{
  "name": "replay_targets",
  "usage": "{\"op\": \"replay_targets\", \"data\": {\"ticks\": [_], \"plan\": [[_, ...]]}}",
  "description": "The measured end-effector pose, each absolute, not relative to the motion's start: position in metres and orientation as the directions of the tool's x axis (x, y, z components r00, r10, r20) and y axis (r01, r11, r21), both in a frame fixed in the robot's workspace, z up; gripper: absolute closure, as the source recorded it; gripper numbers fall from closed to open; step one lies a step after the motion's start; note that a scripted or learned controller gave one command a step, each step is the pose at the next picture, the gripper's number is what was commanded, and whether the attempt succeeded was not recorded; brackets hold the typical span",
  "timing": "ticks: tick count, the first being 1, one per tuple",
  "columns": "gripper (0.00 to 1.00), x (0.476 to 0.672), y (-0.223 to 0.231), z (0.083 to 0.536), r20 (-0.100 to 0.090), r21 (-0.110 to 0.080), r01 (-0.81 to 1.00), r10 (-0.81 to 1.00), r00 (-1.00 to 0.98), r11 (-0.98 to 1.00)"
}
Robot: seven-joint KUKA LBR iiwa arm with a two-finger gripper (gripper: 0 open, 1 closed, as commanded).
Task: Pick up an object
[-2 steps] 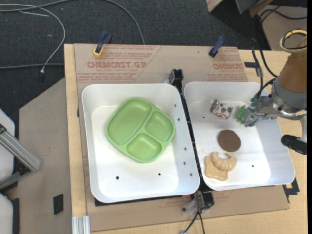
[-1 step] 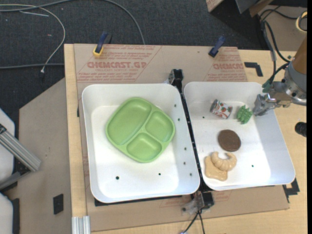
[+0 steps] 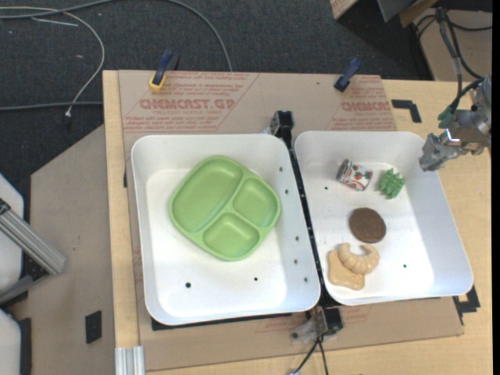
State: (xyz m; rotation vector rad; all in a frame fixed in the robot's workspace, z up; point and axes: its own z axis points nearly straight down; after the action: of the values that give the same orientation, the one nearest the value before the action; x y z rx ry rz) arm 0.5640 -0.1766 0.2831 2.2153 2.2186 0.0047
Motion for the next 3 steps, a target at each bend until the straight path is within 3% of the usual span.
{"op": "replay_targets", "data": {"ticks": [1,3], "plan": [[1.0,0.577,-0.133,0.267,0.002,-0.002,1.0,1.0,-0.004,0.004],[1.0,0.609,-0.035,0.257,0.0,0.002,1.0,1.0,-0.005,0.005]]}}
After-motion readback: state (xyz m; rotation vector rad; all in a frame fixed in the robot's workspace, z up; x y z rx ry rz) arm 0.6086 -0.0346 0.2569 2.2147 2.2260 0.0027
